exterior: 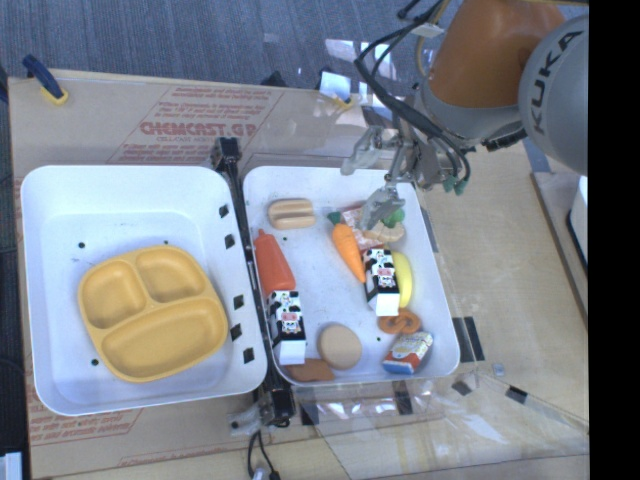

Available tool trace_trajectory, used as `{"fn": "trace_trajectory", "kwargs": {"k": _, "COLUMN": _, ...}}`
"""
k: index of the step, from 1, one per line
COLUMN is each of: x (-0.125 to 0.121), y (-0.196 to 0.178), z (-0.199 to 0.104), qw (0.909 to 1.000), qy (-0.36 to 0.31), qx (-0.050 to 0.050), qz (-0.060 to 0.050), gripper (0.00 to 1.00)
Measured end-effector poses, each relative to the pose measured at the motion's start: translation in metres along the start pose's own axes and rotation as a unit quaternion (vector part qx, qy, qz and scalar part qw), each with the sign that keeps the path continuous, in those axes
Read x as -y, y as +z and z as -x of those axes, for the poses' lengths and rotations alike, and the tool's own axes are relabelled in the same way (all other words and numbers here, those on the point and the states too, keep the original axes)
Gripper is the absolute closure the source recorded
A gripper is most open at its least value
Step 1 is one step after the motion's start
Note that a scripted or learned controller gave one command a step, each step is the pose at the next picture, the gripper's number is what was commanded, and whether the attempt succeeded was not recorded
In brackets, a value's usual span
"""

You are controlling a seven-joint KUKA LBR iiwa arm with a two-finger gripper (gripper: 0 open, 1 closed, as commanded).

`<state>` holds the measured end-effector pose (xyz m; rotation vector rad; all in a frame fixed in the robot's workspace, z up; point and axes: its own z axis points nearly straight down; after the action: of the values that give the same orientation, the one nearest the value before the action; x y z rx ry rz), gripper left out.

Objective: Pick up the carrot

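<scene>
- I see the carrot point(348, 252) in the right bin point(432, 258), in its far half, right of centre: a smooth orange taper with a green top, lying at a slant with the green end toward the bin's far edge.
- The tool point(383, 206) hangs over the far right part of that bin, just beyond the carrot's green end. I cannot tell how far it is open; the metal parts blur together against the items below. I see nothing clearly held in it.
- Beneath the tool lies a small heap of light-coloured items point(383, 232) that I cannot identify.
- Just right of the carrot: a cow-print carton point(382, 280), boxy, black and white, and a smooth curved yellow banana point(403, 276) touching its right side.
- Near the right bin's far left corner: a tan bun-like piece point(291, 213), rounded and matte.
- Along the right bin's left wall: a red-orange bottle shape point(273, 262), and a second cow-print carton point(288, 326) directly nearer the front.
- Front edge of the right bin: a brown flat piece point(313, 370), a round beige ball point(340, 347), a brown pretzel-like ring point(399, 322), and a red, white and blue carton point(408, 352) lying tipped.
- The left bin point(50, 208) holds a yellow divided tray point(152, 311) with three compartments and a glossy plastic look.
- Both bins are white, shallow, with rounded corners, sitting on the tan surface point(500, 268).
- The arm point(500, 48) shows grey casing with an orange band and loose black cables.
</scene>
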<state>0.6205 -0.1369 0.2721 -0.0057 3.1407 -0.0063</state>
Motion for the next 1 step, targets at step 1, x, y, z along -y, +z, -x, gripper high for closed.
{"fn": "trace_trajectory", "kwargs": {"k": 1, "x": 0.0067, "y": 0.1767, "z": 0.0351, "qw": 0.9994, "qy": -0.034, "qx": 0.004, "qz": 0.002, "gripper": 0.00}}
